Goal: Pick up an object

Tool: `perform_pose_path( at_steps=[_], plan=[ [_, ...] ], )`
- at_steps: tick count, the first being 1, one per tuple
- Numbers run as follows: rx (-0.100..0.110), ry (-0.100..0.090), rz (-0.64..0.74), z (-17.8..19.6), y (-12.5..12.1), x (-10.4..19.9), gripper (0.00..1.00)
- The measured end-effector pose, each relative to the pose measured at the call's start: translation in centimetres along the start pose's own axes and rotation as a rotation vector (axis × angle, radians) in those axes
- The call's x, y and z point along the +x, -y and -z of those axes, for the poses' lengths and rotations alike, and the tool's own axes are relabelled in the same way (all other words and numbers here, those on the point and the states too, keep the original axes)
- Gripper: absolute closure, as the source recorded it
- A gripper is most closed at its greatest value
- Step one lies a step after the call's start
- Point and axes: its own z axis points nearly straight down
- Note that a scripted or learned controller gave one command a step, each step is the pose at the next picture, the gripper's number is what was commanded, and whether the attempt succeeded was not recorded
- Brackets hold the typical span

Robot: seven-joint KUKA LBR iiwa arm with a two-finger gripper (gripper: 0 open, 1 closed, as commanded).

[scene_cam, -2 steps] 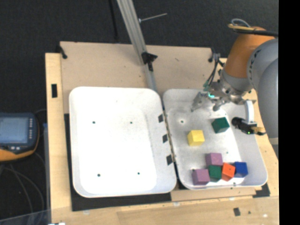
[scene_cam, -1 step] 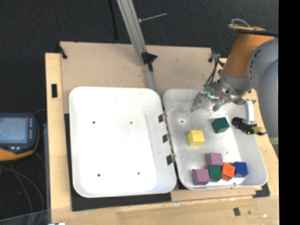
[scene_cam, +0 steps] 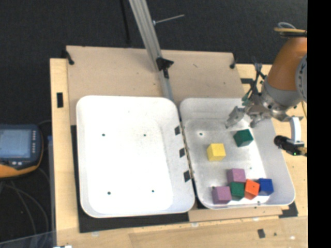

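Over the far end of the right bin (scene_cam: 271,154) hangs the claw (scene_cam: 244,118), reaching in from the right on the grey arm (scene_cam: 289,66) with its orange band. Its two fingers look spread apart with nothing between them, though they are small and pale against the white bin, so that reading is only probable. A dark green block (scene_cam: 242,137) lies just below the claw, apart from the fingertips as far as can be made out. A yellow block (scene_cam: 216,151) sits near it, toward the bin's middle. Along the near wall a cluster is packed close together: two purple blocks (scene_cam: 236,175) (scene_cam: 221,194), a second green block (scene_cam: 237,189), an orange block (scene_cam: 251,188) and a blue block (scene_cam: 265,185); which of these touch cannot be told for certain. The arm's upper part is cut off by the frame edge. The left bin (scene_cam: 126,154) lies alongside on the bench (scene_cam: 155,66), and a slanted metal rail (scene_cam: 147,30) crosses above it
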Motion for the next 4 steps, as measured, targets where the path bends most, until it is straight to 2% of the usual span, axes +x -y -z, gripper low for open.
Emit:
perform_pose_path(
  at_steps=[1,2,3,4],
  plan=[
    [0.002,-0.003,0.01,-6.1,-2.5,6.4,0.0],
    [-0.004,-0.002,0.007,-4.7,-2.6,6.0,1.0],
    [-0.009,0.0,0.003,22.5,-0.1,3.4,1.0],
    [0.0,0.001,0.003,22.0,0.0,3.4,0.0]
  ],
)
